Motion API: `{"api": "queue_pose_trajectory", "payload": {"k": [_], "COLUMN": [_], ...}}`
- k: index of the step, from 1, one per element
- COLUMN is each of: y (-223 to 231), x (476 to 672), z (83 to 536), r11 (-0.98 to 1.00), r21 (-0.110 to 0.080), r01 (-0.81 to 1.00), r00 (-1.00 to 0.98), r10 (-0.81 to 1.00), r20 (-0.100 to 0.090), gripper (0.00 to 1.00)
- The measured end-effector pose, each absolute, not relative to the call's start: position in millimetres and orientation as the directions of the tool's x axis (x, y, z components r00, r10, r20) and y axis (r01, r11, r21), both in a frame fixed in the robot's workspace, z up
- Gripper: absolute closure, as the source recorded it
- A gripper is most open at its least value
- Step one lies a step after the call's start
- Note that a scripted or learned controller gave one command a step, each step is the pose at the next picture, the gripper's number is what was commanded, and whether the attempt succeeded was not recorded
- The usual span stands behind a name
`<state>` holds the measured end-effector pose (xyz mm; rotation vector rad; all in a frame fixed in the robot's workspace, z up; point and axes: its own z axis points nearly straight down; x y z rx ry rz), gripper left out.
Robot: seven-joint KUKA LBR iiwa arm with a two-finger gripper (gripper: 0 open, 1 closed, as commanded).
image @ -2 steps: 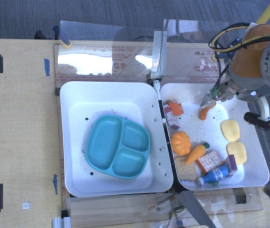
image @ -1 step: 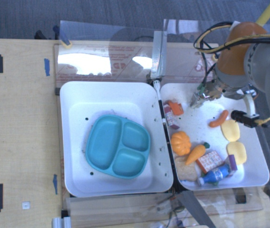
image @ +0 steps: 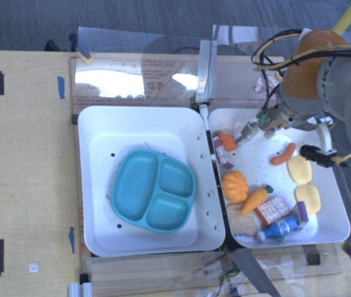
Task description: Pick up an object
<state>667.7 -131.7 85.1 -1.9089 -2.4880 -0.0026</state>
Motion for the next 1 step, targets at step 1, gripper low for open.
{"api": "queue_pose_trajectory", "payload": {"k": [1], "y": [-125.8], "x": [632.2], "z": [105.9], "r11": [0.194], "r21": [-0.003], "r01": [0.981], "r00": [-0.194], "r10": [0.981], "r20": [0.002], "gripper": [0.0]}}
